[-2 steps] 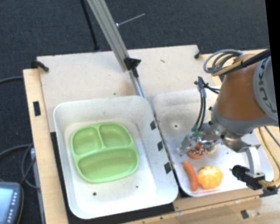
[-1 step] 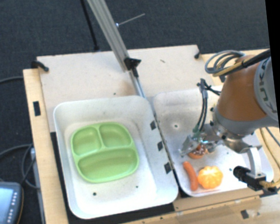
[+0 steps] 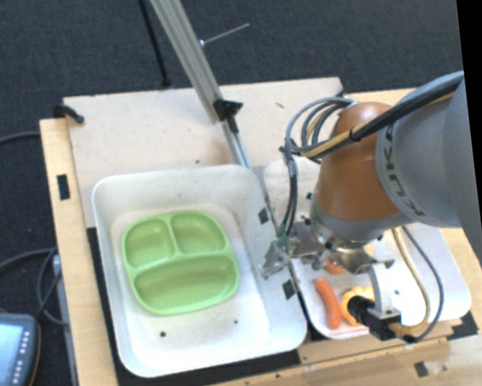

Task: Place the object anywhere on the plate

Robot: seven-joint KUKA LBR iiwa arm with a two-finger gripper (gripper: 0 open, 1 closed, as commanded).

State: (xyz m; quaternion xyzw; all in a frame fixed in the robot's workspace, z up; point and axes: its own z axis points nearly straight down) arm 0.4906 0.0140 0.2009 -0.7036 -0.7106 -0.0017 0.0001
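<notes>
A green sectioned plate [image 3: 180, 261] lies in the white bin [image 3: 124, 340] on the left of the frame, while an orange carrot-like object [image 3: 327, 302] lies in the right bin [image 3: 456, 293], at the lower right, apart from the plate. The grey arm [image 3: 420, 167] with its orange band reaches in from the right, and its end effector [image 3: 304, 254] hangs over the right bin just above the orange object; whether it is released or clenched cannot be told.
</notes>
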